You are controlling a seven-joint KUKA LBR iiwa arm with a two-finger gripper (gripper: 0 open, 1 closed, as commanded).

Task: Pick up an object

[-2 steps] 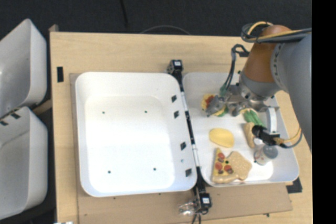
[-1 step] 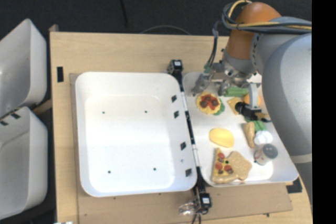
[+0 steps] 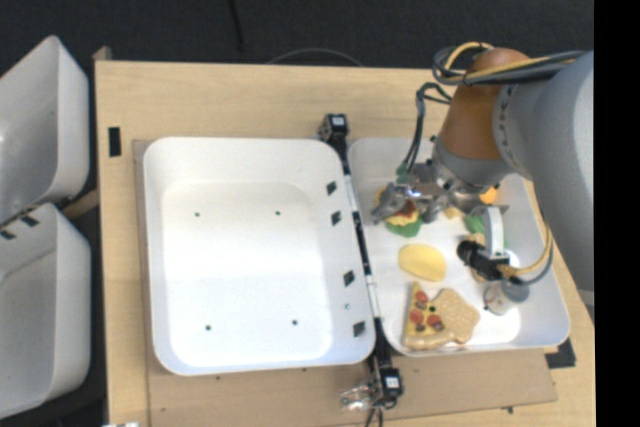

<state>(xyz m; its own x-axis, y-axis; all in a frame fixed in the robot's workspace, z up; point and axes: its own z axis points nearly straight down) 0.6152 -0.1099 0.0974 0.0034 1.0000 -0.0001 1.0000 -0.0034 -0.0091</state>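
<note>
My gripper point(image 3: 405, 203) is low in the right bin point(image 3: 535, 315), near its left wall. Directly under it lies a small green, yellow and red toy point(image 3: 406, 221), partly hidden by the gripper, and I cannot tell whether it is held. A yellow lemon-shaped piece point(image 3: 423, 261) lies just in front of the gripper. At the bin's front edge is a toy pizza slice point(image 3: 437, 318). A green piece point(image 3: 496, 231) and a small orange bit point(image 3: 487, 197) sit to the gripper's right, below the wrist.
The left bin point(image 3: 160, 215) sits alongside, separated by a divider with black clips point(image 3: 352, 225). The grey arm with its orange band point(image 3: 480, 115) covers the right bin's back right. Bare wooden bench point(image 3: 250, 95) surrounds both bins.
</note>
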